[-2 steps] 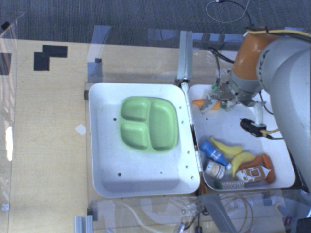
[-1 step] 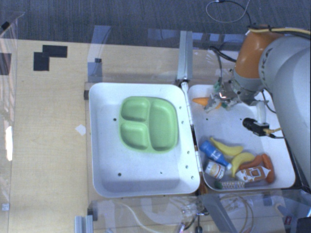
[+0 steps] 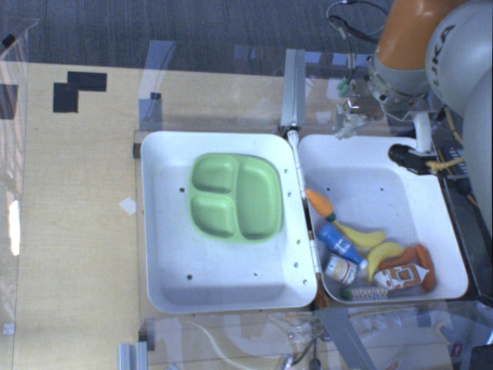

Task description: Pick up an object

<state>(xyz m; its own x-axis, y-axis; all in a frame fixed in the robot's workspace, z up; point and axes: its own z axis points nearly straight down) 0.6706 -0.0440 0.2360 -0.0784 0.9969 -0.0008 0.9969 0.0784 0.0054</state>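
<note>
The right bin [image 3: 377, 177] holds a pile in its near corner: an orange carrot [image 3: 319, 203], a blue bottle [image 3: 339, 242], two yellow bananas [image 3: 363, 236] [image 3: 384, 254], a small tin can [image 3: 340, 270] and a red-orange sauce bottle [image 3: 405, 274]. My gripper [image 3: 347, 125] hangs over the far left rim of this bin, well away from the pile. Nothing shows under it. The grey arm with its orange band [image 3: 416, 18] comes in from the upper right.
The left bin [image 3: 166, 237] holds a green divided plate [image 3: 236, 196]. A metal divider [image 3: 291, 91] stands between the bins at the back. A black part with cables [image 3: 412, 159] overhangs the right bin's far right rim.
</note>
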